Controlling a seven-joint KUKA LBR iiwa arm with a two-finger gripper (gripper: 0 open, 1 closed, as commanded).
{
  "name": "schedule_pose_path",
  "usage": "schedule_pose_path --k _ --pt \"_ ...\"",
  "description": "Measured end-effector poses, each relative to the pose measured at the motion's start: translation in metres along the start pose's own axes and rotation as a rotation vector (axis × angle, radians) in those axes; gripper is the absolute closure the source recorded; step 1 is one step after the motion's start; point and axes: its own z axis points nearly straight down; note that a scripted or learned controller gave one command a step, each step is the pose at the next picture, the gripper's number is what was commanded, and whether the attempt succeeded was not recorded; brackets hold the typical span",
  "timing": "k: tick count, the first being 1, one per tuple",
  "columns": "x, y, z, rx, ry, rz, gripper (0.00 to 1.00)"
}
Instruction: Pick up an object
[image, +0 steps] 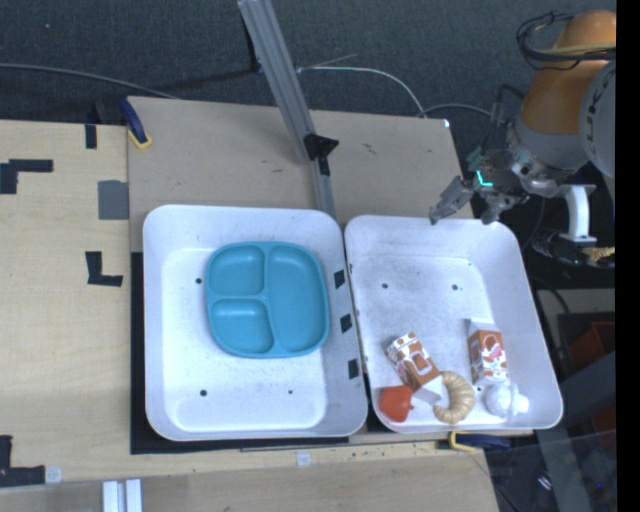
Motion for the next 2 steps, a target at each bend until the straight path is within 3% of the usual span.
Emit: schedule_pose_path --k 2 --pt "-0.001 0.001 0.111 0.007 0.001 0.0 0.0"
